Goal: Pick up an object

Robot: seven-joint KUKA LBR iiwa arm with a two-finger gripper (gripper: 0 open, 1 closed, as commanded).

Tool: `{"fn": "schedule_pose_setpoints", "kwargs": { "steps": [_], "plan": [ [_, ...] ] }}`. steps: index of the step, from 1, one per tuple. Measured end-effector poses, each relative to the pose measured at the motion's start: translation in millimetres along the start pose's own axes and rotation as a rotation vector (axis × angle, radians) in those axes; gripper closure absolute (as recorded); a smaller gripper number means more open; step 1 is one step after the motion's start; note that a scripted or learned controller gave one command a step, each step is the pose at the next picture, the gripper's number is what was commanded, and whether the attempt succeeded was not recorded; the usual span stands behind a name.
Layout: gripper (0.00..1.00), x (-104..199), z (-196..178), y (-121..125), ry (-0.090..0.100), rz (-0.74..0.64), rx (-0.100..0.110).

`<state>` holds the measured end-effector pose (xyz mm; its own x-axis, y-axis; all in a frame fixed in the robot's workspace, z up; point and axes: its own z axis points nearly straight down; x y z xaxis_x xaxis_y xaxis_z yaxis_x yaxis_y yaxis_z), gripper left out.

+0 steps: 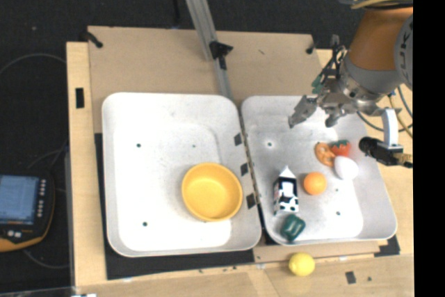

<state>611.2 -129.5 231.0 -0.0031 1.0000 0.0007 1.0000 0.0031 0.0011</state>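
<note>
My gripper [316, 115] hangs over the back of the right bin [271, 122], fingers spread open with nothing between them. In front of it, near the bin's right side, lie an orange-red piece of toy food [329, 149] and a white egg-shaped object [345, 167]. A small orange ball [314, 183] sits a little left of the egg. A black-and-white cow-patterned carton [286, 193] stands near the bin's front left, with a dark green pepper-like object [293, 226] just in front of it.
A yellow bowl [211, 191] rests in the left bin [139, 129] toward its front right. A yellow lemon [301, 264] lies on the bench outside the right bin's front edge. A grey metal pole [198, 3] slants up behind the bins.
</note>
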Motion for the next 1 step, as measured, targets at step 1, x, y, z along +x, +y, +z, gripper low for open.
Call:
{"fn": "schedule_pose_setpoints", "kwargs": {
  "steps": [1],
  "plan": [
    [0.00,0.1,0.0,0.0,0.000,0.000,0.000]
  ]
}}
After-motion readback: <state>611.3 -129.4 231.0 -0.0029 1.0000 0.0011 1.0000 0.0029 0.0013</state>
